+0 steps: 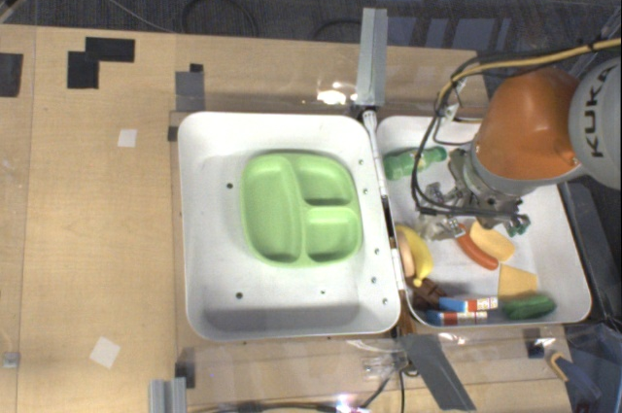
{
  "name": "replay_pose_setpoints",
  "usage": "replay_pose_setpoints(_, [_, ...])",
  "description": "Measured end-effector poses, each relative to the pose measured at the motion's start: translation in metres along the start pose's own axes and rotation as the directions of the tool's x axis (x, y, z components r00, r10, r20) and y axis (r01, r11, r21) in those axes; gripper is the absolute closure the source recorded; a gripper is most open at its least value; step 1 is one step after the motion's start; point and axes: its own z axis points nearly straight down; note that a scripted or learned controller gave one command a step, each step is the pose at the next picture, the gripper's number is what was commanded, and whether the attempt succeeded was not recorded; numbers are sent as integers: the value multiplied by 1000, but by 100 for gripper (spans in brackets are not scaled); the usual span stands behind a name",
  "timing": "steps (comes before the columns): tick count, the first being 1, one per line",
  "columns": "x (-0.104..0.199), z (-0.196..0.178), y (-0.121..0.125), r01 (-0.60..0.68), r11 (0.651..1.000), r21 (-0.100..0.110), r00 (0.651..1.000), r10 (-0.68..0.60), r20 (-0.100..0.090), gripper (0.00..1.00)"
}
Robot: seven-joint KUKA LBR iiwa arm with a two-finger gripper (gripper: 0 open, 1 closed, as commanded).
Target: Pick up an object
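My gripper (465,219) hangs low in the right bin (573,251), under the orange wrist band (525,127). Just below and right of it lie a red sausage (475,252) and an orange slice (494,241). A banana (416,252) lies to its left by the bin wall. A green cylinder (413,162) sits at the bin's back left. Along the front edge lie a yellow wedge (517,280), a dark green piece (529,307) and a red, white and blue marker (464,307). The arm hides the back right of this bin.
The left bin (209,285) holds a light green divided plate (299,207). A grey metal post (371,61) stands behind the gap between the bins. Cables (428,158) loop down from the wrist over the right bin's left half.
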Motion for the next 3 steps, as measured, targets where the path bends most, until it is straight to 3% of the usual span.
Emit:
replay_pose_setpoints(1, [-77, -140, -13, -217, 976, -2, 976, 216, -16, 100])
replay_pose_setpoints(2, [-68, -177, -114, -182, 983, 1, 983, 182, -21, 100])
replay_pose_setpoints(3, [-71, -175, -109, -175, 985, -3, 984, 175, -23, 0])
